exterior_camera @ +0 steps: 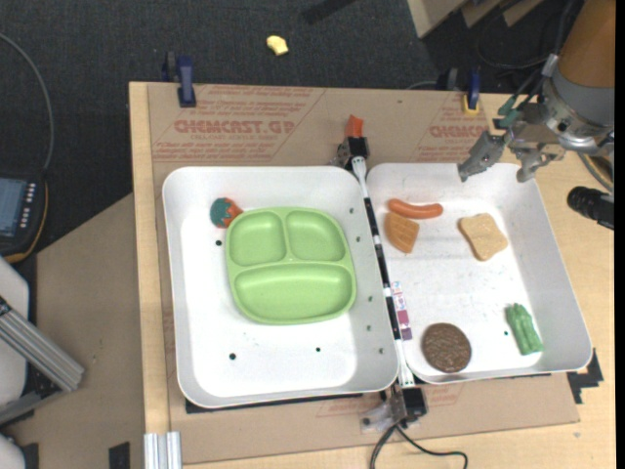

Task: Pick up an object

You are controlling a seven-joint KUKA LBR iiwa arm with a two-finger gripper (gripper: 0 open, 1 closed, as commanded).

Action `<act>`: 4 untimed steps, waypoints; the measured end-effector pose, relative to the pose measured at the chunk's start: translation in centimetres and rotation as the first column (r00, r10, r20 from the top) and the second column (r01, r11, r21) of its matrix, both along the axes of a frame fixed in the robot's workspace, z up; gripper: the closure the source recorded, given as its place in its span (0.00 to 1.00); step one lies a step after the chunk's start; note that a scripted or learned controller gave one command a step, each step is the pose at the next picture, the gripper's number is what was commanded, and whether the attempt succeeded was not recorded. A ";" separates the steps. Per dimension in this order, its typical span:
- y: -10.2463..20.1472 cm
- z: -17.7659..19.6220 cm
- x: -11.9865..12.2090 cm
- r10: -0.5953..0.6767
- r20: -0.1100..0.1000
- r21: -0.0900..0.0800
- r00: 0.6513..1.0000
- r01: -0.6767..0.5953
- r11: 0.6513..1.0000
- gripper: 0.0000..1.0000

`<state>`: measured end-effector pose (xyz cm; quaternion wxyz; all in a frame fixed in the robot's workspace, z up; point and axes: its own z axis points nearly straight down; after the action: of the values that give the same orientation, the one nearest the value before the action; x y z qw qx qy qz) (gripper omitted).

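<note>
Your gripper (504, 167) fingers spread, nothing between. Smooth orange sausage (415, 208) at its 7 o'clock; round brown patty (446, 347). Cardboard (293, 115) reads "CHEMCAST GP".

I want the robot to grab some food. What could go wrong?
The claw hangs open over the far rim of the right bin, so coming straight down it might bump the rim. The hot dog and a brown piece lie touching, so it could nudge one while grabbing the other. The slice of bread lies flat and might slip.
</note>
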<state>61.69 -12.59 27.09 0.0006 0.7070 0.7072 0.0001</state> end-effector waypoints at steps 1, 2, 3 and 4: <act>4.2 -9.2 4.0 0.004 -0.009 0.004 1.000 -0.004 1.000 0.00; 3.4 -18.8 0.7 -0.005 0.001 0.006 1.000 0.005 1.000 0.00; 2.9 -18.3 4.3 -0.001 -0.006 0.002 1.000 0.001 1.000 0.00; 3.0 -18.3 4.8 -0.005 -0.018 0.001 1.000 0.005 1.000 0.00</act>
<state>66.45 -9.60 8.79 -0.0060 0.7088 0.7054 -0.0057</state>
